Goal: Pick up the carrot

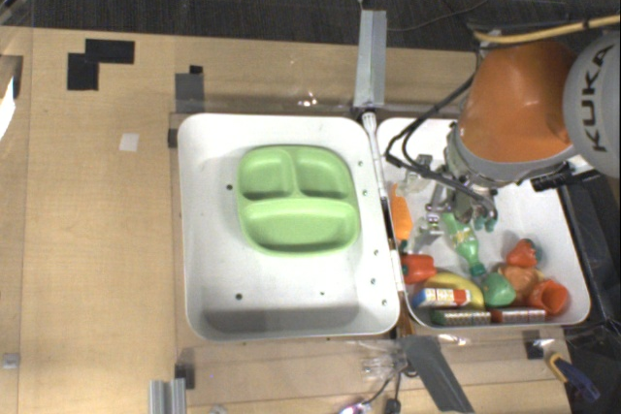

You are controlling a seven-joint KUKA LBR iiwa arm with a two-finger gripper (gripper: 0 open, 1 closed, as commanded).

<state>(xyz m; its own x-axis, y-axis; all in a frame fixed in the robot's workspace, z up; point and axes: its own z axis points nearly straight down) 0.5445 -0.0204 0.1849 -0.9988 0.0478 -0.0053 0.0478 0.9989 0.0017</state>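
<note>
Left of the pincer, the green tray (pixel 295 199) looks like matt plastic, sitting in a smooth white plastic bin (pixel 209 238). The bench (pixel 87 208) looks like pale wood. The arm's orange band (pixel 514 107) above has a dull sheen.

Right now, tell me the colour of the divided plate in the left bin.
Light green; the divided plate shows plainly in the camera view.

- Grey arm (pixel 594 102) with black "KUKA" lettering
- Broad orange band (pixel 516 107) above the wrist
- Black cables (pixel 412 145) looping beside the metal tool (pixel 456 208)
</note>
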